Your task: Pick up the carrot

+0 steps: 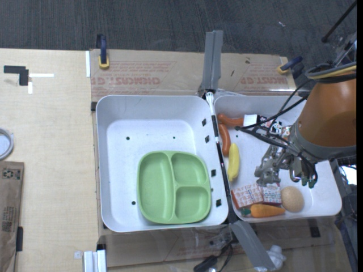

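Carrot point(266, 211) lies at the near edge of the right bin point(332, 200), just below the end effector point(271, 173), beside an egg point(292, 199) and a packet point(248, 196). Whether the end effector is clenched, I cannot tell.

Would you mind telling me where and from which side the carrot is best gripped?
Probably mid-body, from straight above: the carrot lies flat along the right bin's near wall, with a packet and a tan ball crowding its far side, so set the jaws across its narrow width.
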{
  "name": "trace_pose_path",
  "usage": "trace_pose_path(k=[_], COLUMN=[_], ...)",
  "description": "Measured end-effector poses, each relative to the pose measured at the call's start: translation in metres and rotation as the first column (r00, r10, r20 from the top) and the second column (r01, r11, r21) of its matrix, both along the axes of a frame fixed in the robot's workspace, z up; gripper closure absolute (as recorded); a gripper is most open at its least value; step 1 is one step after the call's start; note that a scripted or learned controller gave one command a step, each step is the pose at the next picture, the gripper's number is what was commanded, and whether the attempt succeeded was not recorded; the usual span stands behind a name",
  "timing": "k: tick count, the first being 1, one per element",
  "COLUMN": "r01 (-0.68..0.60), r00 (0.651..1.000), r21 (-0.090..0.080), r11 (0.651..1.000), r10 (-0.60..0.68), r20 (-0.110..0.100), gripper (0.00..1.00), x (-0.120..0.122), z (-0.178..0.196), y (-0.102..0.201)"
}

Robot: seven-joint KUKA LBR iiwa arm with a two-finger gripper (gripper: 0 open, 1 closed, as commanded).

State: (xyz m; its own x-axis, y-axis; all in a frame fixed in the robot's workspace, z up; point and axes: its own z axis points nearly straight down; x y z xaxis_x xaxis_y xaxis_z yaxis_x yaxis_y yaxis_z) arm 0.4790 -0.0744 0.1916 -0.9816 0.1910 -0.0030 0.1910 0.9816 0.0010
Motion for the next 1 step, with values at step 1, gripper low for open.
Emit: trace_pose_path(k=[1], r01=[-0.269], r00=[0.963], r21=[-0.001], r11=[0.963], r10=[0.269], r20=[0.001], gripper=[1.0], x=[0.0003], z=[0.0163], y=[0.0394])
